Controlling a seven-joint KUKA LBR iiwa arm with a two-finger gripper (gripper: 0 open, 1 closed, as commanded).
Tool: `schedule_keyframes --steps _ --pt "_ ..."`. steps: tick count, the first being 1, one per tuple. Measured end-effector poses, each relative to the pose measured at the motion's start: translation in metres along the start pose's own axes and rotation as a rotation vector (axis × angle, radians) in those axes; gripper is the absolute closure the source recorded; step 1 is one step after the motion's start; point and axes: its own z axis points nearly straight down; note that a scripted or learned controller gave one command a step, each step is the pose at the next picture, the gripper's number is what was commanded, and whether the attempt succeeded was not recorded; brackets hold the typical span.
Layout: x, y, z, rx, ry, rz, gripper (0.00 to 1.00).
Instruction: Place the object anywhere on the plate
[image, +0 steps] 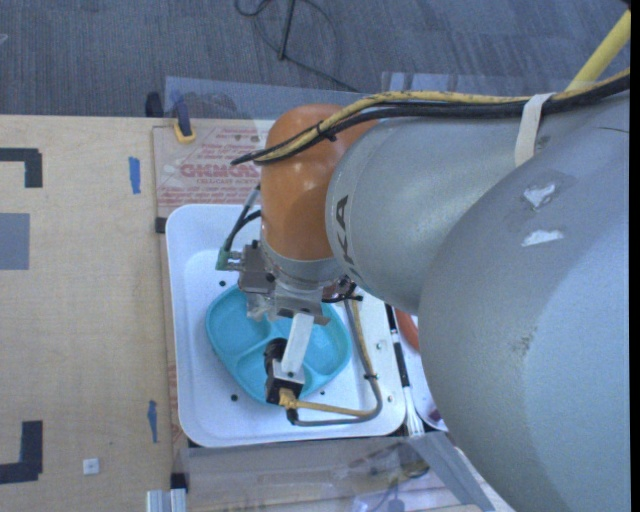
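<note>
A light blue plate (232, 335) with divided sections lies in the left white bin (195, 400). My gripper (290, 308) hangs straight over the plate's middle, and the orange wrist band and grey arm above it hide most of it. I see no object on the bare parts of the plate. A small orange-red thing (405, 326) peeks out from under the arm in the right bin, just past the wall between the bins.
The big grey arm covers the right bin and the whole right side of the view. A purple-marked scrap (433, 411) shows at the arm's lower edge. A wooden bench top (80, 300) with blue tape marks lies to the left.
</note>
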Motion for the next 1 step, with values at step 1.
schedule_keyframes --steps 1 --pt "0.0011 0.0090 0.0227 0.001 -0.001 0.057 1.00"
